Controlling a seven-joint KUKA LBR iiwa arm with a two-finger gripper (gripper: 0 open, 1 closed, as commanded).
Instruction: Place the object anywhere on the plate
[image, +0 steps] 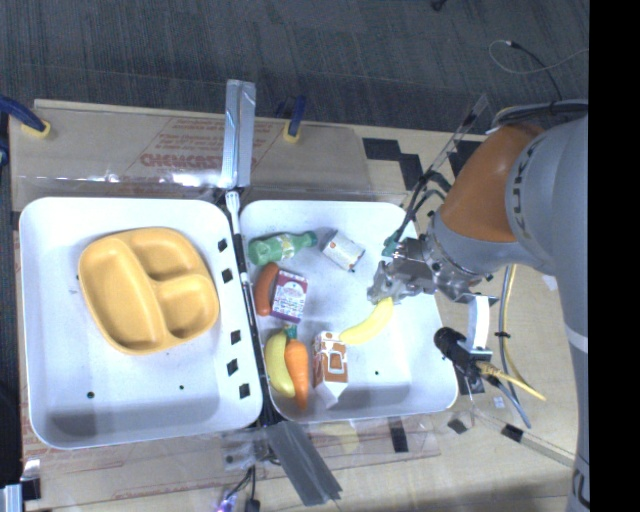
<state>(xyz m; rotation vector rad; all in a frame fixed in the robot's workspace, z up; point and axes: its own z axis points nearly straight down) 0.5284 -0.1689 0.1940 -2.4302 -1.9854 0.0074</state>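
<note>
The end effector (388, 283) is down in the right bin (400, 395), sitting right on the upper tip of a banana (365, 325), which lies at a slant on the bin floor. Honestly can't tell whether it's got hold of the banana or is just touching it.

Working outward from there, the right bin has one small white packet (343, 251) up top, one green bottle (282, 245) lying on its side, one red carton (289, 296) with something orange-red (264, 288) tucked against its left side, one juice box (331, 365), one carrot (297, 372) and one yellow piece (277, 364) right beside the carrot, near the divider.

Left bin (60, 420) holds one yellow divided plate (148, 289), three compartments, well apart from the banana. So two bins on the surface (330, 150), one plate, one banana.
</note>
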